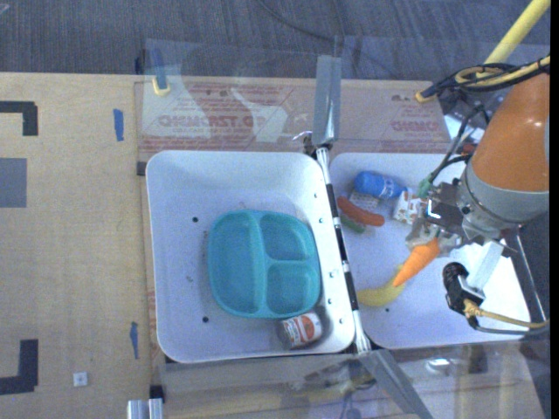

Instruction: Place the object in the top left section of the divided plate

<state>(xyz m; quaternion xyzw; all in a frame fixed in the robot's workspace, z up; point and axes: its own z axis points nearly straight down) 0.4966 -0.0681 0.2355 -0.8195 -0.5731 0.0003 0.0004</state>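
Resting in the left bin (175, 199), a smooth teal divided plate (264, 264) shows one long section and two smaller ones, all rounded. Just below the plate, a small can (302, 330) lies on its side. Right of the plate, the right bin (410, 326) holds a tapered orange carrot (415, 262), a curved yellow banana (381, 295), a red sausage (361, 214) and a blue bottle (378, 184). The gripper (434, 225) sits at the carrot's upper end; whether the fingers are clenched, released or grasping cannot be told.
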